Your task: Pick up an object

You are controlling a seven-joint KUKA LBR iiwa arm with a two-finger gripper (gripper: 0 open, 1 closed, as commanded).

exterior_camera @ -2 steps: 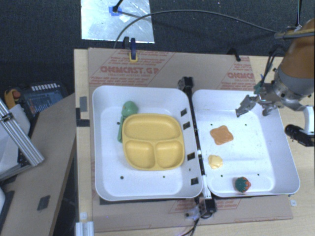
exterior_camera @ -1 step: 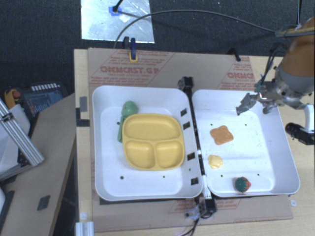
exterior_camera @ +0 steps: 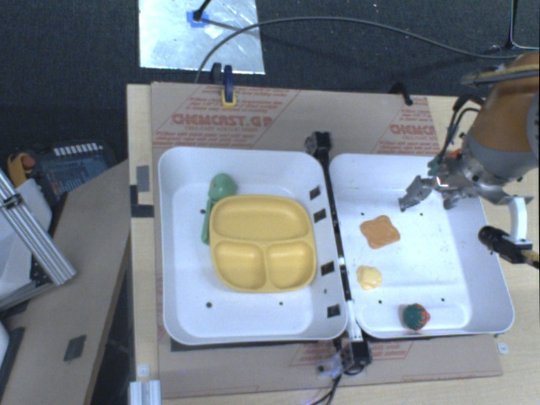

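The right bin (exterior_camera: 481, 277) holds three small objects: a flat orange piece (exterior_camera: 380, 231) near its middle, a small pale yellow lump (exterior_camera: 369, 277) below that, and a green and red ball (exterior_camera: 414, 315) near the front wall. My gripper (exterior_camera: 429, 201) hangs over the back part of this bin, above and to the right of the orange piece. It is open, with nothing between its fingers. In the left bin (exterior_camera: 181, 226) lies a yellow divided tray (exterior_camera: 260, 243), with a green object (exterior_camera: 218, 194) poking out at its back left.
A black divider (exterior_camera: 329, 226) with clips runs between the two bins. Cardboard (exterior_camera: 278, 112) lies under both. A cable crosses the dark floor behind, near a silver sheet (exterior_camera: 198, 19). A grey side table (exterior_camera: 76, 251) stands at the left.
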